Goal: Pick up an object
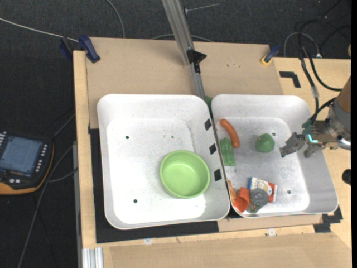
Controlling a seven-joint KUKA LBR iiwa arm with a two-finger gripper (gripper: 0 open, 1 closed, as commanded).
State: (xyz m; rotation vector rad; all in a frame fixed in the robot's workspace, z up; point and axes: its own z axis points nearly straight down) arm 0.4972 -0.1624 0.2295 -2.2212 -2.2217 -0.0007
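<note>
- One green ball, right bin centre, likeliest pick.
- Gripper at its 3 o'clock, just beside, fingers spread, holding nothing.
- Step: approach; next calls for closing in leftward.
- Orange sausage at 9 o'clock; green bowl, left bin.

We see a tan bench carrying two shallow white bins side by side, touching along their inner edges: left bin, right bin. Both sit on a black mat that shows along the left and front edges. Blue clamp on the bench's back-left corner, a second blue and yellow clamp near back-right. Black tape marks on the bench surface behind the right bin.
</note>
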